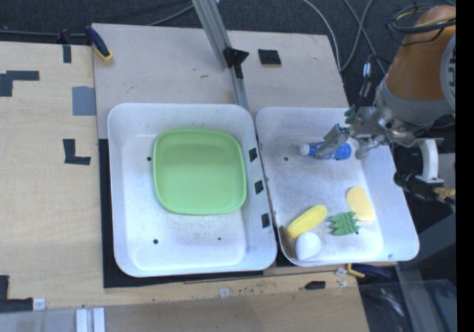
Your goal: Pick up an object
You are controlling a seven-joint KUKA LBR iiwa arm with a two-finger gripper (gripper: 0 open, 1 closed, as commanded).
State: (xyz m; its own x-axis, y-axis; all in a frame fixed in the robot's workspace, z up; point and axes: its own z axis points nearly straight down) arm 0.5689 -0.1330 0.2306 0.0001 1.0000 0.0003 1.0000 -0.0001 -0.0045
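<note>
Plate [199, 171] in left bin [126, 175]

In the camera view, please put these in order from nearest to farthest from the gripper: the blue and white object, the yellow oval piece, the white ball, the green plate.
Measured from the gripper:
1. Blue and white object, right beside it, upper part of the right bin.
2. Yellow oval piece, lower right of the same bin.
3. White ball, at that bin's front edge.
4. Green plate, in the left bin.
</note>
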